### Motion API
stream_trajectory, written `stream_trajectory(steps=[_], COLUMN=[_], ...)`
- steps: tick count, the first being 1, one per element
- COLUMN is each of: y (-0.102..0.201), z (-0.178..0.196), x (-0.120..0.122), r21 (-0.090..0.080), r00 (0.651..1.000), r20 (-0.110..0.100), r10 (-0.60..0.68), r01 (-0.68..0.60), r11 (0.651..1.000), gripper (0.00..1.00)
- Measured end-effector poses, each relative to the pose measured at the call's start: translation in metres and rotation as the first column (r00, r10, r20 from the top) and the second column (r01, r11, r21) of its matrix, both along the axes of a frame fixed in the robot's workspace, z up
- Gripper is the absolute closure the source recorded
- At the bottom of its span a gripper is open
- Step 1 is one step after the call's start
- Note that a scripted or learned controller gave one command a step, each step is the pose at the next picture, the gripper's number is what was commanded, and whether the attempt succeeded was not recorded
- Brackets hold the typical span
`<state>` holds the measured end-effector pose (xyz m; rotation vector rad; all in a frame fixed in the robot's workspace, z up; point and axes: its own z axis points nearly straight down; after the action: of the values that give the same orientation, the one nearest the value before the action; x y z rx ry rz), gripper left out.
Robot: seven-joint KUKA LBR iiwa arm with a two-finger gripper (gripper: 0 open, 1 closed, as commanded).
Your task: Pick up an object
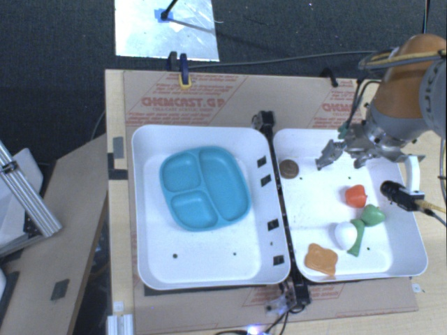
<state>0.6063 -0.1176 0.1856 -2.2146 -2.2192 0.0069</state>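
Overhead, the gripper (342,155) hovers with spread, empty fingers in the right bin's (307,142) upper part, seemingly poised to choose among a red piece (355,195), green toy (368,220), white egg (345,234) and orange piece (321,259) lower right.

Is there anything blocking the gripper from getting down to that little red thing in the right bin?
Nothing visible does. The gripper hangs above bare bin floor, and the red object lies uncovered just beyond it.

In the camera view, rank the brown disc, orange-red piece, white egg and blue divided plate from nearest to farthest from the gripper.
From the gripper:
1. Brown disc, right bin, to its left.
2. Orange-red piece, right bin, below it.
3. White egg, lower in that bin.
4. Blue divided plate, left bin.
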Motion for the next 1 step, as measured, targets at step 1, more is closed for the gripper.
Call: stream_trajectory(steps=[1], y=[0.0001], z=[0.0045], x=[0.0024], r21=[-0.001], r00=[1.0], r20=[0.009], r10=[0.001], r01=[-0.001], r11=[1.0], gripper=[0.0])
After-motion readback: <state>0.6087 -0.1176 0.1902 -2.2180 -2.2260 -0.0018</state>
